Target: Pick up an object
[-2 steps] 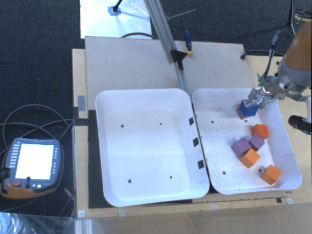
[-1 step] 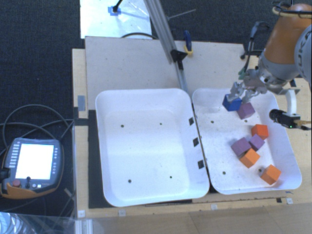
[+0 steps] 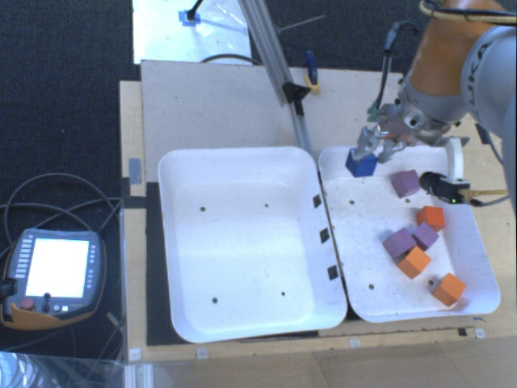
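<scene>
Reaching in from 3 o'clock, the arm (image 3: 464, 47) slants down toward the top-left corner of the right bin (image 3: 363, 297), presumably because the nearest loose piece to its wrist sits there. Left bin (image 3: 242, 241), the larger tray, at 9 o'clock of its neighbour: bare white floor, a few dark dots. The two bins touch along their inner rims.

Right bin holds all the pieces. Purple block (image 3: 405, 183) near 1 o'clock of the bin's middle. Two purple blocks (image 3: 410, 239) touching at centre, an orange block (image 3: 414, 262) against them at 6 o'clock. Another orange block (image 3: 431, 217) at 3 o'clock of centre; a third orange block (image 3: 448, 288) near the 5 o'clock corner.

Gripper (image 3: 373, 146) sits directly above the blue block (image 3: 362, 165), at the bin's 11 o'clock corner. Fingers narrow, closed about the block's top as far as the slant allows; block looks pinched between them. Whether it is lifted clear of the floor: cannot tell.
</scene>
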{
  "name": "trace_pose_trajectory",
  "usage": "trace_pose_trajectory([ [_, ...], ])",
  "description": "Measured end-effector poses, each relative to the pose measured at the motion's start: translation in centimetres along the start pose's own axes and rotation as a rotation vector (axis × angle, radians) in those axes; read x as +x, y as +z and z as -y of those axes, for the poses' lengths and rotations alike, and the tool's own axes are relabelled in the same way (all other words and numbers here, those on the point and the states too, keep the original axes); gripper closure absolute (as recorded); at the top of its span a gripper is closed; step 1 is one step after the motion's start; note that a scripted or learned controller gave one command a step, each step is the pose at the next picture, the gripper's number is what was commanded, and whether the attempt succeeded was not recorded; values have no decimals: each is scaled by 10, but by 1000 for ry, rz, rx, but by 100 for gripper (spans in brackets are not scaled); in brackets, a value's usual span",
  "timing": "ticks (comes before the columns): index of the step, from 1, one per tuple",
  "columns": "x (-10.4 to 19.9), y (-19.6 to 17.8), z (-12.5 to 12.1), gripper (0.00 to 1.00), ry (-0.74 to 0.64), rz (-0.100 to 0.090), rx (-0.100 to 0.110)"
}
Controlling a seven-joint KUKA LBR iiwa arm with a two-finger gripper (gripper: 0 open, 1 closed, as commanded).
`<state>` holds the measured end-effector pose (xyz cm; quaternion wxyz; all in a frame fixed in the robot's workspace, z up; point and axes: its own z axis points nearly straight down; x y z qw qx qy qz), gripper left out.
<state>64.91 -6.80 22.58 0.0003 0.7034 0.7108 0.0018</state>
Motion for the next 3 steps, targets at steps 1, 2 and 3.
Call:
trace_pose_trajectory([
  [1,55,8,2,100,1,0,3],
  [2,114,-4,4,100,-1,-1,1],
  [3,161,4,-11,100,1,0,1],
])
